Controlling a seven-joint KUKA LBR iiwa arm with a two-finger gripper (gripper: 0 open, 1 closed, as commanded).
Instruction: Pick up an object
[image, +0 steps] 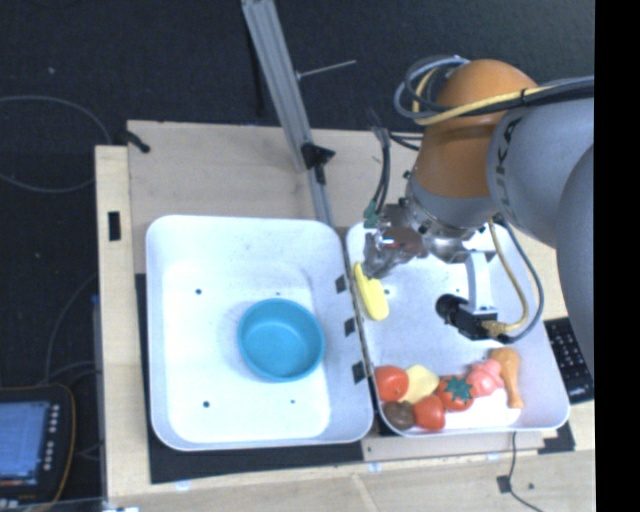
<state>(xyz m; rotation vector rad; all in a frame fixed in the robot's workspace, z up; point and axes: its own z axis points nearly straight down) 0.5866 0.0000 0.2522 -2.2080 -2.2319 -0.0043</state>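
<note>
Camera view, from above at a slant. Claw (377, 252) low in the right bin (418, 340), hard by its left wall and toward its far left corner, hung from the grey arm (550, 170) reaching in from the right. Cannot tell how far open: too small and too tangled with wrist metal to read. Nothing plainly gripped. Just beyond the claw tip, toward the bin's near edge, a yellow banana-shaped toy (372, 298) flat on the bin floor against the same left wall. Long axis roughly along that wall, slightly slanted, near end swung a little toward the bin's middle. Likely target, judging by closeness. Upper end right at the claw, touching or a hair apart, impossible to say. Probably calls for a short shift along the wall toward the near edge, with the closing direction set across the toy's narrow width. Little room on the wall side, so a possible snag there. Well apart, along the right bin's near edge, a heap of toy food (440, 392): red, yellow, brown, pink and tan pieces crowded together, single shapes hard to separate. In the left bin (200, 260), a blue bowl (281, 339) near the middle, far from the claw.
</note>
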